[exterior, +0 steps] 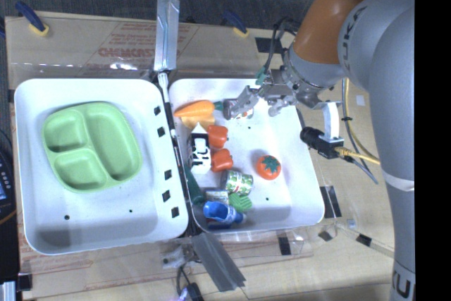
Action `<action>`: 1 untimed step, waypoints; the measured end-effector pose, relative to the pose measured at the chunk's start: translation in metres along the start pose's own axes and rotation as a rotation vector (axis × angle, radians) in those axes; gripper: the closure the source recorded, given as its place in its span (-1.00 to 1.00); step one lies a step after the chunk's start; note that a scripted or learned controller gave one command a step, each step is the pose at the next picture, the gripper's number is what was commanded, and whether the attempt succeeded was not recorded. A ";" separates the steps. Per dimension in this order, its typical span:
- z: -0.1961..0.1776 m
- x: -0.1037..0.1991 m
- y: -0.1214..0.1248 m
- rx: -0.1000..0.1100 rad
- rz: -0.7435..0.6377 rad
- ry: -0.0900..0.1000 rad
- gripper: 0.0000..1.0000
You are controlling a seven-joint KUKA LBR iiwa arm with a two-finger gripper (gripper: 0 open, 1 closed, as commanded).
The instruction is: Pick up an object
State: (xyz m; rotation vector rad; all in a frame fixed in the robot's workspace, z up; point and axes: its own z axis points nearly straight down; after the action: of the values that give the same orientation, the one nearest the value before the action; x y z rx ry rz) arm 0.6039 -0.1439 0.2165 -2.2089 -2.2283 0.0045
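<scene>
The carrot (194,110) lies in the right bin (299,176), near that bin's back left corner, its green top pointing right toward the gripper (243,106). The gripper hovers just beside that green end; whether its fingers are apart or together cannot be told, and nothing shows between them. Toward the bin's front, along its left wall, lie two red peppers (219,148), a black-and-white card (199,150), a green can (239,183) and a blue object (220,214). A tomato (268,167) sits near the bin's middle. The left bin (32,173) holds a green divided tray (90,144).
</scene>
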 end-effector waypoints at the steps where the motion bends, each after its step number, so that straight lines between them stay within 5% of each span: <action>1: 0.091 0.008 0.048 0.000 0.223 0.000 -1.00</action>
State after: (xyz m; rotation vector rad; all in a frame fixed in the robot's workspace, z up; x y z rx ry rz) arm 0.6509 -0.1350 0.1248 -2.4434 -1.9684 0.0051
